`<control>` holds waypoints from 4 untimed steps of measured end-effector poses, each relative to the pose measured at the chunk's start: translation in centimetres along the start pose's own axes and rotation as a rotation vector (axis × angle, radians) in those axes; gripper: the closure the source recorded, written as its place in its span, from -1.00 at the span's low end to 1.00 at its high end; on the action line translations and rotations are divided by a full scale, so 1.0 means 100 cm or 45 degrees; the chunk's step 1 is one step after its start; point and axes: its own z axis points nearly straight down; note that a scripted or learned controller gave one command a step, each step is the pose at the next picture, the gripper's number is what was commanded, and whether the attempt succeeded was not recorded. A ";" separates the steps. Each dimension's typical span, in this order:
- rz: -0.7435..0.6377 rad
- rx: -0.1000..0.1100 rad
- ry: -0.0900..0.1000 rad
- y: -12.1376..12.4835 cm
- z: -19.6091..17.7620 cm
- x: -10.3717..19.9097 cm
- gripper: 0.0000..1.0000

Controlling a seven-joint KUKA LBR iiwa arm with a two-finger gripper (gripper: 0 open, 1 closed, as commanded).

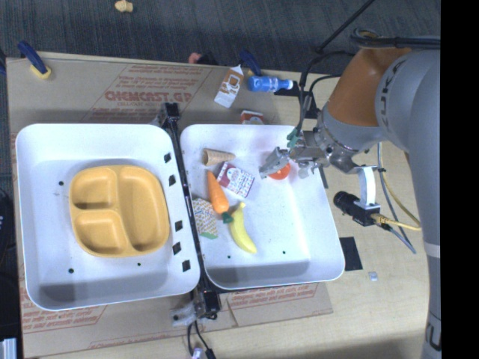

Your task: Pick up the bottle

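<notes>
Right bin (322, 253), near end: banana (242, 231), carrot (217, 193) touching it, patterned packet (205, 218) against left wall. Further in: red-and-white carton (236, 179), cone (218, 155). Left bin (30, 200) held yellow divided plate (120, 209). Gripper (275, 164) sat low over right bin's far right part, above small red thing (280, 173); finger spread could not be told. Bottle (266, 84), blue, lay on bench beyond right bin, outside it, beside small carton (229, 87). Well apart from gripper.
</notes>
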 end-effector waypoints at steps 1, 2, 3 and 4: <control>-0.006 0.002 0.001 0.000 -0.010 0.000 1.00; -0.026 -0.001 0.000 -0.096 -0.020 -0.036 1.00; -0.153 0.001 0.000 -0.102 0.019 0.024 1.00; -0.302 -0.003 -0.002 -0.102 -0.006 -0.010 1.00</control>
